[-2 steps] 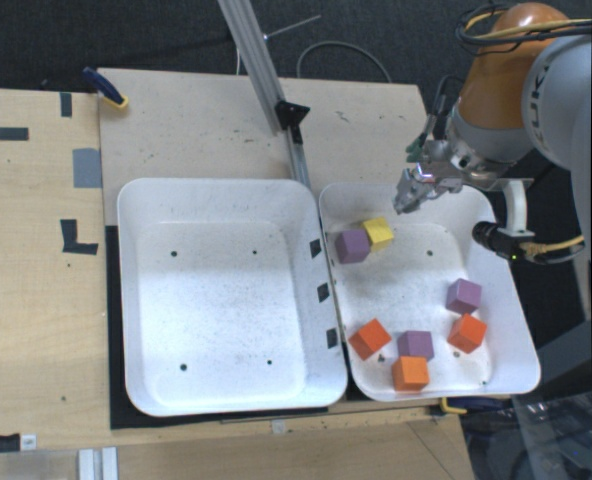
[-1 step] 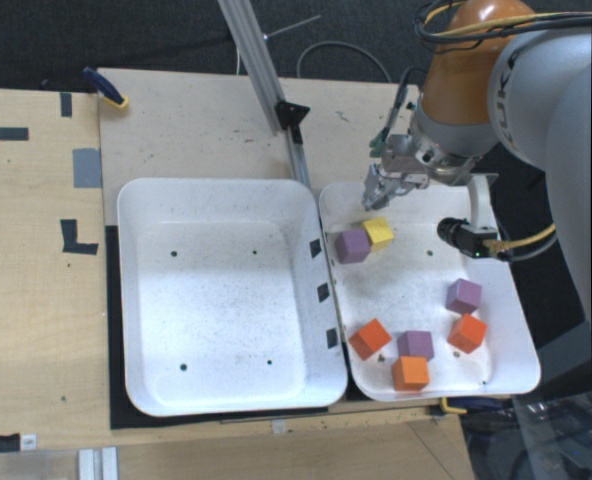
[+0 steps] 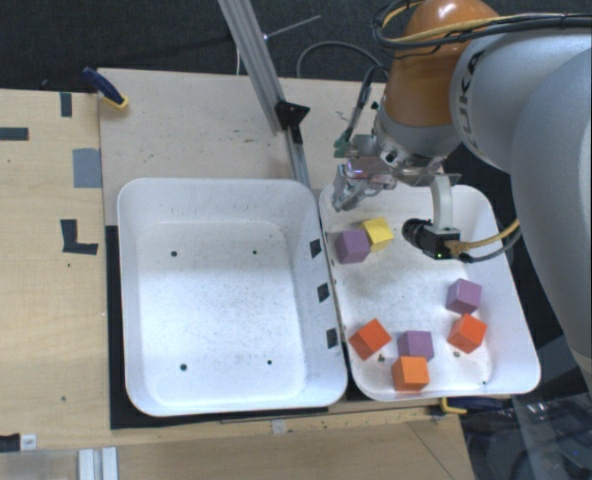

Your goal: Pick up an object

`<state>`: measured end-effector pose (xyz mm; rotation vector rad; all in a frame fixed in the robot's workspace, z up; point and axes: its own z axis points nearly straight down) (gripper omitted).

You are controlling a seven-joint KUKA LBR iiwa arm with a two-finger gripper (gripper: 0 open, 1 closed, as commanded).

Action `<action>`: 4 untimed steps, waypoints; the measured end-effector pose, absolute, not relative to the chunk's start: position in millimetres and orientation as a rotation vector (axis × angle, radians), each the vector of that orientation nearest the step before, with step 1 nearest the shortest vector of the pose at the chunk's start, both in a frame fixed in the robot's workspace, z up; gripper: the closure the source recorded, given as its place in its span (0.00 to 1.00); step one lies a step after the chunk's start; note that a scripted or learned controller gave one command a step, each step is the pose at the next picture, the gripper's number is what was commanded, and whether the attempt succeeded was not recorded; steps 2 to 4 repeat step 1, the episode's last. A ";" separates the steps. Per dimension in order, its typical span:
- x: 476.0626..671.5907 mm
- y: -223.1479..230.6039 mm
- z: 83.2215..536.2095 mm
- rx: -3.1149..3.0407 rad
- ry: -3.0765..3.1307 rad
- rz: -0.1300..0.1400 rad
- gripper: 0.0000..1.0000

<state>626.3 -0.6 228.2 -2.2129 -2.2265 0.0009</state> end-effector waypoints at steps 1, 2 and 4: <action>625.4 57.4 219.3 -2.211 -2.227 0.002 1.00; 625.4 57.4 219.3 -2.211 -2.227 0.002 1.00; 625.4 57.4 219.3 -2.211 -2.227 0.002 1.00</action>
